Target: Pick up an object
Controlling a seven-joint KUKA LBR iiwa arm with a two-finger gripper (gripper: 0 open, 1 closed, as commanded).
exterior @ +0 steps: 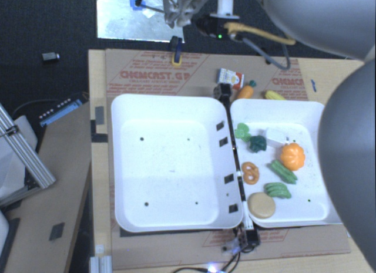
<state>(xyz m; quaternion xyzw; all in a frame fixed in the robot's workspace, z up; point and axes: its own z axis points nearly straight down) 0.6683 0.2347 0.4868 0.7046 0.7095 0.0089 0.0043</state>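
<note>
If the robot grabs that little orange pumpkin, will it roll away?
Probably a bit. The orange pumpkin looks round and smooth, so it may slip or roll if nudged. It sits near the green pieces, which might stop it. It looks like a toy, so likely light.

This is a robotics lab or test cell, not a home or kitchen. A grey industrial arm (pixel 305 7) looms in from the right, trailing cables past a lit green indicator (pixel 220 36). Two shallow white bins (pixel 170 166) sit side by side on printed cardboard sheets (pixel 153 72) laid over the surface, joined by black clips (pixel 229 178) along the seam. The right bin (pixel 317 207) carries toy food: a plastic orange (pixel 292 155), a pretzel (pixel 251 173), green vegetables (pixel 284 171). Aluminium framing (pixel 23 154) stands at the left, and dark carpet (pixel 47 13) covers the floor behind.
</note>
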